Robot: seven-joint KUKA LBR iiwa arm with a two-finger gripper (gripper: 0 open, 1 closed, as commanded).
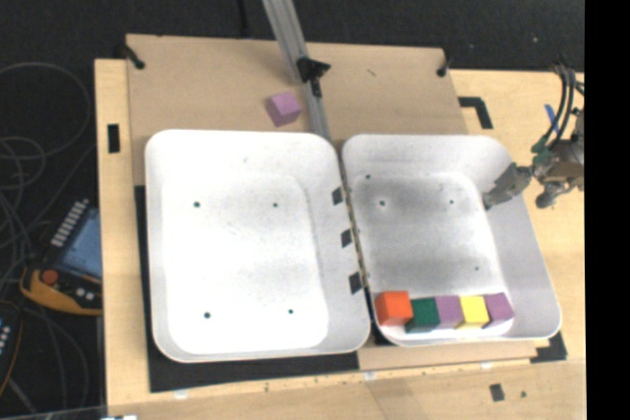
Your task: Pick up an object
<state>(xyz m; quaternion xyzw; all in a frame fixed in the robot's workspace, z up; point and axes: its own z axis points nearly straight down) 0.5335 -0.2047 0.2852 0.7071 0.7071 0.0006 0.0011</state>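
Observation:
Along the near wall of the right bin (512, 241) stands a row of blocks: orange (395, 307), green (424, 313), lilac (450, 311), yellow (475, 311) and purple (499, 307). Another lilac block (283, 108) lies on the board behind the left bin (246, 246). My gripper (507, 184) reaches in from the right edge, over the right bin's far right rim, well away from the row of blocks. Nothing shows between its tips.
A slanted metal rail (285, 20) runs from the top down to the gap between the bins. Cables and a handheld pendant (69, 256) lie on the floor at the left. Black clips (346, 236) join the bins.

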